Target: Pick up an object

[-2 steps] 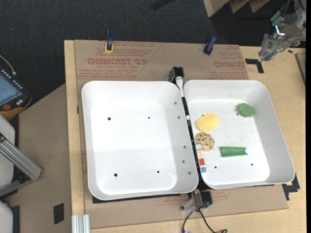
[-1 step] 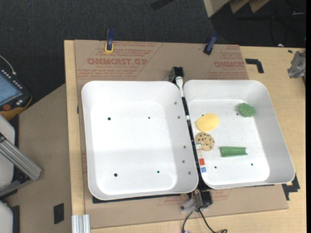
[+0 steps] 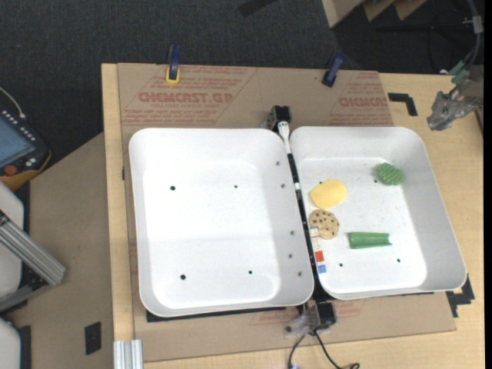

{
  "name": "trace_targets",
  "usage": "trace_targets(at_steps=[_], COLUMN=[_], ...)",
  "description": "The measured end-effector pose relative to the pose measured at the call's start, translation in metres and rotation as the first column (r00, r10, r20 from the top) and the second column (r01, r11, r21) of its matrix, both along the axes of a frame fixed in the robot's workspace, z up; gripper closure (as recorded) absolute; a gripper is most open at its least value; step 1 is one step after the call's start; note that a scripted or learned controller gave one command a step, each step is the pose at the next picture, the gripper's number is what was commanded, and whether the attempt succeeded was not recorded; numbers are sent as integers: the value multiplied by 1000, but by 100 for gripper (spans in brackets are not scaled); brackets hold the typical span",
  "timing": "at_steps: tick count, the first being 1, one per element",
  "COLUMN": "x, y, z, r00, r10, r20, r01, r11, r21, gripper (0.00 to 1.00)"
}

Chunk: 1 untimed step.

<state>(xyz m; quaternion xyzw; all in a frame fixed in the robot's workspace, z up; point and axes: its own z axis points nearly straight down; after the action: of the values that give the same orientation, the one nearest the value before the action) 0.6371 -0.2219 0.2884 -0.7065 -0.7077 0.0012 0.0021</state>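
- Two white bins: the left bin (image 3: 207, 221) has small dark dots on its floor, the right bin (image 3: 415, 206) is finely speckled.
- A pale yellow object (image 3: 329, 193).
- A tan cookie (image 3: 324, 224) with dark brown spots.
- A bright green bar (image 3: 369, 240).
- A green, ridged round piece (image 3: 390, 174).
- A brown cardboard sheet (image 3: 231, 91) printed with faded red lettering.
- Two blue clamps (image 3: 174, 60), one with yellow.
- Dark grey carpet (image 3: 115, 14).
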Motion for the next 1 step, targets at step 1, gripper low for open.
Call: trace_targets(at_steps=[1], x=[18], y=[15], z=[8], r00=[1000], r10=[0], r20=[9], r01=[0], r11=[1000], r21=[-3], gripper=[100])
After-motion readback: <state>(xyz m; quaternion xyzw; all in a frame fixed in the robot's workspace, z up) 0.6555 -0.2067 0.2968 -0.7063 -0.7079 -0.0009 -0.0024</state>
